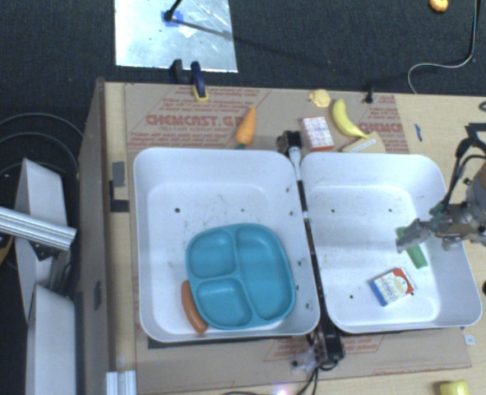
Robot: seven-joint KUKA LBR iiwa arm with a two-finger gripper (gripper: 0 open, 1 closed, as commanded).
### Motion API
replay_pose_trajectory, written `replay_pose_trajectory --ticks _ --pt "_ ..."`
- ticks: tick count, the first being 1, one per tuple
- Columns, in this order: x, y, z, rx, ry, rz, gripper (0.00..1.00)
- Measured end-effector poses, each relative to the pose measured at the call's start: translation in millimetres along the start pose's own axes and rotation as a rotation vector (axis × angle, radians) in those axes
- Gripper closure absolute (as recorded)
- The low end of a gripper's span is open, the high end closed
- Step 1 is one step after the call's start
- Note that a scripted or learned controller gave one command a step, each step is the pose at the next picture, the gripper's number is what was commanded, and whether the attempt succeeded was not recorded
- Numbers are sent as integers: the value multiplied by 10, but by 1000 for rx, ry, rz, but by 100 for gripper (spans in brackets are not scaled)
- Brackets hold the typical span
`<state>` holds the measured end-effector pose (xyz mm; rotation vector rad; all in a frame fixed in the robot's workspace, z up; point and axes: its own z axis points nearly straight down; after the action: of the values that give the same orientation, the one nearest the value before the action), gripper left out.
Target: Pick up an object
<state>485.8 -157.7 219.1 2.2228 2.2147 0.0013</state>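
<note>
My gripper (413,239) reaches in from the right and hangs over the right side of the right bin (366,179). A small green object (418,257) shows right at its lower tip; I cannot make out whether it is held or just lies beneath. A small blue, white and orange packet (392,286) lies on the bin floor just below and left of the gripper. In the left bin (185,179) sits a blue divided plate (239,275), with an orange sausage (193,307) beside its lower left edge.
Behind the bins on the cardboard lie a carrot (245,127), a small pink box (317,132), a banana (345,120) and a yellow lump (319,97). A cable (460,159) loops near the arm. A divider rail (302,196) separates the bins.
</note>
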Motion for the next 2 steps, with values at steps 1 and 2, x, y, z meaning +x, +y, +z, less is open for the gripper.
replay_pose_trajectory --ticks 1,2 --pt "-442 341 835 3 0 -3 0" --pt "-476 807 1341 -1 1 -9 0"
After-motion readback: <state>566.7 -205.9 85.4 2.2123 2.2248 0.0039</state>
